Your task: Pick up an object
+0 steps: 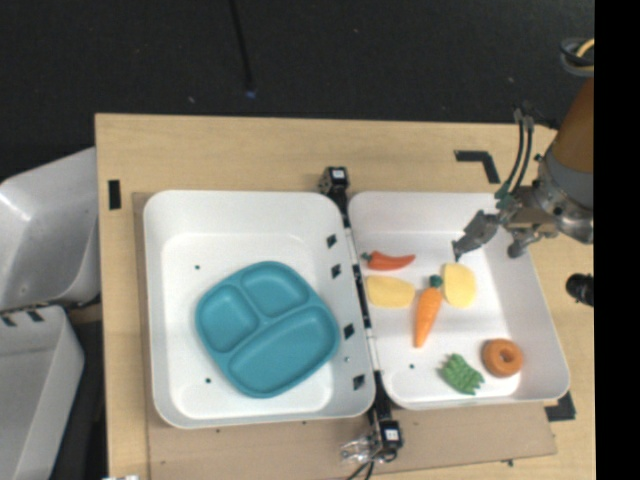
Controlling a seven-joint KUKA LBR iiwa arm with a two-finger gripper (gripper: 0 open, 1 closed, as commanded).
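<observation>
Here, end effector [492, 234] spread wide with nothing between its fingers, above right white bin [530, 383], near round yellow toy lemon [459, 285].

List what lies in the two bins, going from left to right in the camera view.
Blue plate → red chili → yellow potato → carrot → green vegetable → orange donut. The lemon overlaps the carrot's span, so I leave it out.

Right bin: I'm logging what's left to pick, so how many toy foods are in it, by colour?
Yellow: 2
Orange: 2, carrot and doughnut
Red: 1, chili pepper
Green: 1
Total: 6
</observation>
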